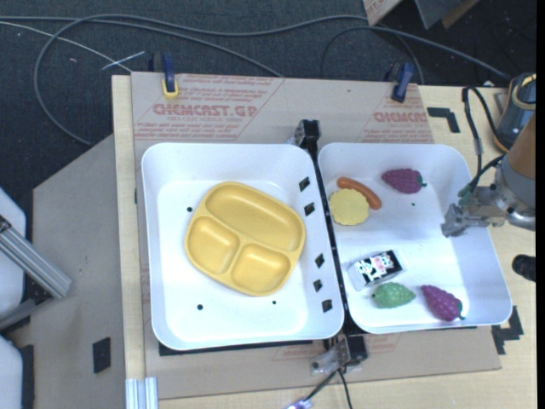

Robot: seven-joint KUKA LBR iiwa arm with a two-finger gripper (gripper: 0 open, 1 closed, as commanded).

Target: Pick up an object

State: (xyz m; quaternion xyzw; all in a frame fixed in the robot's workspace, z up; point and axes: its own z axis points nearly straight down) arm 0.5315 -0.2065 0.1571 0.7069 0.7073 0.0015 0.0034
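Two shallow white bins sit side by side on the surface [136,254], divided by a black strip. All positions below are given relative to the yellow round piece [349,207], which lies in the right bin [477,262] close to the divider.

Right bin contents:
- An orange sausage-shaped piece [359,191] lies touching the upper edge of the yellow round piece, running at a slant toward its right.
- A purple grape bunch [402,180] lies farther right and slightly higher, apart from the sausage.
- A small black-and-white box [376,267] lies below the yellow round piece, clear of it, tilted.
- A green berry-like piece [392,295] sits just below the box, close against its lower edge.
- A second purple bunch [442,302] lies to the right of the green piece, near the bin's lower right wall.

Left bin [162,228]: a yellow compartment plate [245,238] with three sections lies flat near the middle, to the left of the yellow round piece across the divider.

End effector [456,222]: it is positioned at the right wall of the right bin, well to the right of the yellow round piece and roughly level with it. No item is seen between its fingers; whether they are open or closed cannot be told at this resolution. The nearest items, the upper grape bunch and the lower purple bunch, both lie apart from it.

Blue clamps [169,75] hold the board at the far edge.
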